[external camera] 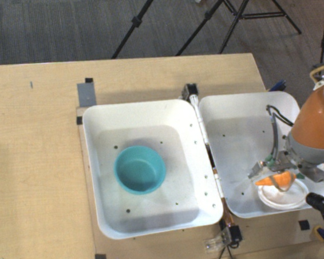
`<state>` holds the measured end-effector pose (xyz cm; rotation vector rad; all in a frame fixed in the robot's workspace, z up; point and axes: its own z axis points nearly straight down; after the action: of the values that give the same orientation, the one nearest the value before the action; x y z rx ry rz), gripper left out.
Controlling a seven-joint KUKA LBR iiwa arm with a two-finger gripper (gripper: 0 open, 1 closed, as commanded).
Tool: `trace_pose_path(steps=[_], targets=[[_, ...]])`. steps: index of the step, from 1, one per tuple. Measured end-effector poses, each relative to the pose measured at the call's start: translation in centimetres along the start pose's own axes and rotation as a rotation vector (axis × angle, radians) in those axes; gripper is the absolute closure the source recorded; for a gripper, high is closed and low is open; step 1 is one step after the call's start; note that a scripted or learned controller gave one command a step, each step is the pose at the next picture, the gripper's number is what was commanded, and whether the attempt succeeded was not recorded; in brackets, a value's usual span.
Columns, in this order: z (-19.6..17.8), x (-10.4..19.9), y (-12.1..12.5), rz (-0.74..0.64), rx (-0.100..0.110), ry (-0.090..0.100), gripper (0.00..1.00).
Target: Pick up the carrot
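Note:
The orange carrot [273, 181] lies in the right bin [238, 147] near its front right corner, resting partly over the rim of a small white dish [281, 198]. My gripper [270, 170] hangs directly over the carrot, very close to it or touching it. The grey wrist and orange band [320, 124] reach in from the right and hide the carrot's far end.
A teal bowl [140, 168] sits in the middle of the left bin [111, 217]. The divider between the bins [205, 150] runs just left of the working area. The wooden bench [34, 168] spreads out to the left. Cables trail along the arm.

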<state>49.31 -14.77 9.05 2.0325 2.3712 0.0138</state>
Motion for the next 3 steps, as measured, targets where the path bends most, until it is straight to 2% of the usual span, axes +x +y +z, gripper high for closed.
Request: trace_pose_path(steps=[1,2,3], targets=[[0.1,-4.9,-0.9,0.028,0.004,0.001,0.00],[0.1,-0.7,-0.2,0.278,0.004,0.001,0.00],[0.0,2.1,0.3,0.009,0.000,0.001,0.00]])
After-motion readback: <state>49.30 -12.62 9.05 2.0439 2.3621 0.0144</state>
